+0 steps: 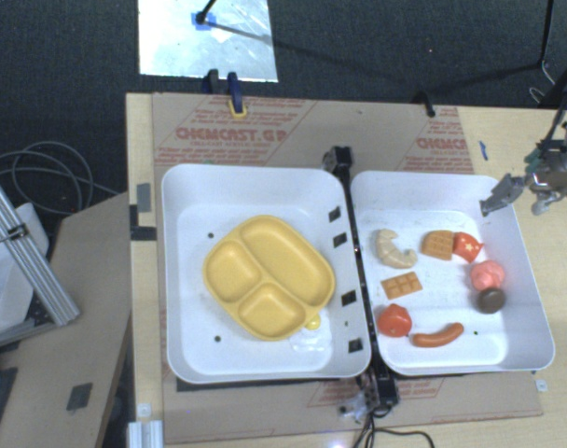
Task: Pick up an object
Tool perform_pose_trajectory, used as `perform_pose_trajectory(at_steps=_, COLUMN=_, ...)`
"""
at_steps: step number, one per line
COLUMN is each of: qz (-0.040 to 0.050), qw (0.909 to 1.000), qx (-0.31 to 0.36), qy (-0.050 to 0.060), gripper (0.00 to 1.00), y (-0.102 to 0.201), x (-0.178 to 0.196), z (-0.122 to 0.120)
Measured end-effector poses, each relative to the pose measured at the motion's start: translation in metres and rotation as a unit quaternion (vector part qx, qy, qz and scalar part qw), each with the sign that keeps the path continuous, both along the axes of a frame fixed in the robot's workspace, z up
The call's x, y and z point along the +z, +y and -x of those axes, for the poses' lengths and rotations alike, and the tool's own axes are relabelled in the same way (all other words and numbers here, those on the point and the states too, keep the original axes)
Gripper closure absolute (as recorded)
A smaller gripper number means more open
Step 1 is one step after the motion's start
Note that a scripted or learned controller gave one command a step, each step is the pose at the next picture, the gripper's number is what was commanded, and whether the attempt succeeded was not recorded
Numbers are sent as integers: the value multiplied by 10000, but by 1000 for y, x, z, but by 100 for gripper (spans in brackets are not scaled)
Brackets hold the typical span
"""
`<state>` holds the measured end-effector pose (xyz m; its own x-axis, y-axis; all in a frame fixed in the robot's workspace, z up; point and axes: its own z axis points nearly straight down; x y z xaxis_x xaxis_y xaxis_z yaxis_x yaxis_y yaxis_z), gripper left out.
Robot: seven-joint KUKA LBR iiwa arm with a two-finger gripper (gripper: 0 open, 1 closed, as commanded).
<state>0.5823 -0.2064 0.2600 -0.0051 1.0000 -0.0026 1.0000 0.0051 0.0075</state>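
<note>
Toy foods (437, 286) in right bin (531, 297)

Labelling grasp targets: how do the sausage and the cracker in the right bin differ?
The sausage is a long, slightly curved orange-red cylinder; the cracker is a flat, roughly square tan piece with a grid pattern. The sausage lies near the bin's front wall, the cracker further back toward the middle. Both lie loose on the floor of the right bin, apart from their neighbours.
</note>
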Motion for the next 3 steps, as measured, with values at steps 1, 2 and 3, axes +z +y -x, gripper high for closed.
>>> perform_pose_trajectory(at_steps=1, qz=-11, qw=10000, qx=-13, qy=44, gripper=0, y=0, x=-47, z=1)
perform_pose_trajectory(at_steps=2, qz=-12, qw=10000, qx=-14, qy=43, gripper=0, y=0, x=-84, z=-2)
perform_pose_trajectory(at_steps=3, qz=6, qw=10000, qx=-7, qy=-16, gripper=0, y=-1, x=8, z=9)
